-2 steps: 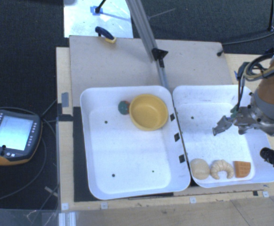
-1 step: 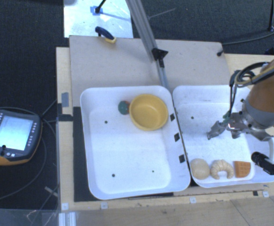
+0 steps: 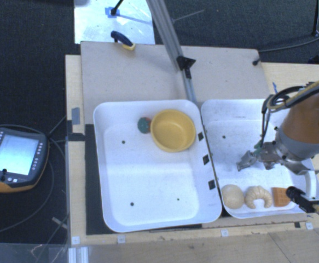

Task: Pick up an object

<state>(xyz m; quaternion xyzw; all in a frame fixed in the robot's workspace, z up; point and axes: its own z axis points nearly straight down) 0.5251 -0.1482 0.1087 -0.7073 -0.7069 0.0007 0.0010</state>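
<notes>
Approach step | gripper (image 3: 247,161) hung over right bin (image 3: 230,114), jaws' state could not be told | candidates, bun (image 3: 232,195), croissant (image 3: 259,196) and perhaps toast (image 3: 281,196), lay along near wall | next move: shift toward them, descend.

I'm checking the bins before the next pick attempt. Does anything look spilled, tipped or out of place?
Nothing stands out. The yellow bowl sits upright in the left bin beside a small green object; three bread-like items line the right bin's near edge.
</notes>
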